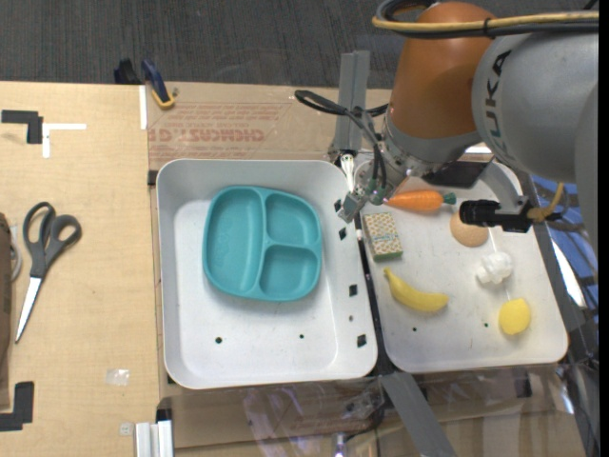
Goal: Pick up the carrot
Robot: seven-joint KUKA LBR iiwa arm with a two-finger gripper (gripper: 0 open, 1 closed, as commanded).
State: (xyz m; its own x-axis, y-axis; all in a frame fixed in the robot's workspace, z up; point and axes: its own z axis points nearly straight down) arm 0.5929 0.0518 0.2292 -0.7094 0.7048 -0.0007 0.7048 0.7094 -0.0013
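Judging the task as barely begun, with the pick not yet made. Finding the carrot (pixel 419 199) lying near twelve o'clock of the right bin (pixel 457 346), close to the far rim, thick orange end pointing toward nine o'clock and green tip toward three. Noting the gripper (pixel 364 196) hanging just beside that orange end, at the carrot's nine o'clock, over the seam between the two bins. Not managing to tell how the jaws are standing, wide or narrow, with the arm's orange band and cabling crowding over them; seeing nothing held there. Reckoning what is left: closing on the carrot, then lifting it clear of the bin.

Counting next.
- Counting two white bins, with the left bin (pixel 190 350) sitting at nine o'clock of the right one.
- Counting one teal divided plate (pixel 264 243) in the left bin.
- Counting six loose things in the right bin: one carrot, one patterned sponge (pixel 383 234), one banana (pixel 416 293), one tan egg-shaped piece (pixel 468 232), one white crumpled lump (pixel 493 268) and one lemon (pixel 515 317).
- Counting one pair of scissors (pixel 43 246) on the bench, well apart at nine o'clock.
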